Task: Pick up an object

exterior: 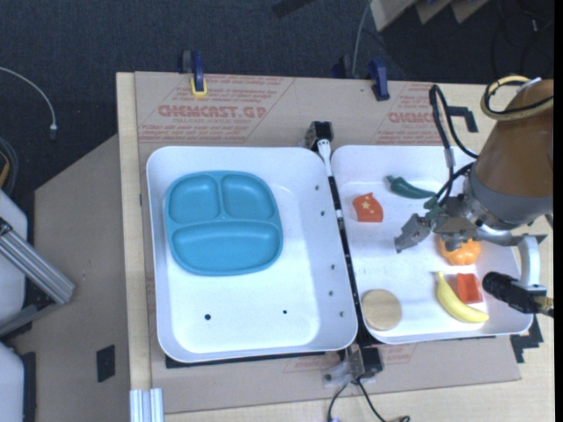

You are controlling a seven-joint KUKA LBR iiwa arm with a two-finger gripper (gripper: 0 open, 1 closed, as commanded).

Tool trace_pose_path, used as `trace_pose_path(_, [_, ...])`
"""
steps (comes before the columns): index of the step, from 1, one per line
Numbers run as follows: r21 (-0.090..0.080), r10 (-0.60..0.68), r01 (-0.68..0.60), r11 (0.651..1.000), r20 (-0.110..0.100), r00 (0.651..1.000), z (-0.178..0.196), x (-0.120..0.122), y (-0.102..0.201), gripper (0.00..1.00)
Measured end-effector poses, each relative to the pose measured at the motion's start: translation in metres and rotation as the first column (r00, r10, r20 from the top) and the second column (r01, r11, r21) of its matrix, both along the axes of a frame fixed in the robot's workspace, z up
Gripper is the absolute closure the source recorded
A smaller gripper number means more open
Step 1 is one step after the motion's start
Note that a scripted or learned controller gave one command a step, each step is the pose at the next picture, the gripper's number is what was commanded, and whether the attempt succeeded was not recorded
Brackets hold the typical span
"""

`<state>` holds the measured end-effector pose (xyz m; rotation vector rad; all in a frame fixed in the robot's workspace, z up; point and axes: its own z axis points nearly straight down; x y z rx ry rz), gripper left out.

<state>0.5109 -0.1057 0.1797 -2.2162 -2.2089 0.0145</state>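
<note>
My gripper point(413, 233) hangs over the middle of the right bin point(413, 170), with bare bin floor beneath it. A red strawberry-like piece point(369, 207) lies to its upper left. A green piece point(406, 185) lies just behind it. An orange fruit point(460, 252) sits close to its right, partly under the wrist. A yellow banana point(459, 302) and a red block point(468, 287) lie at the bin's front right. A tan round disc point(382, 309) rests at the front left corner.
The left bin point(290, 315) holds a blue divided plate point(224, 221). The grey arm with its orange band point(519, 161) covers the right bin's far right side. Black cables point(449, 126) run along the arm.
</note>
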Motion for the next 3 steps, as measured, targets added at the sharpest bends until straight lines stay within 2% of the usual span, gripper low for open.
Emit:
trace_pose_path(1, [-0.002,0.003,-0.003,1.000,0.014,1.000,0.007,0.003,0.000,0.00])
trace_pose_path(2, [-0.001,0.002,-0.002,1.000,0.011,1.000,-0.054,0.000,-0.005,0.00])
trace_pose_path(3, [-0.001,0.003,-0.003,1.000,0.012,1.000,-0.097,0.000,-0.004,0.00])
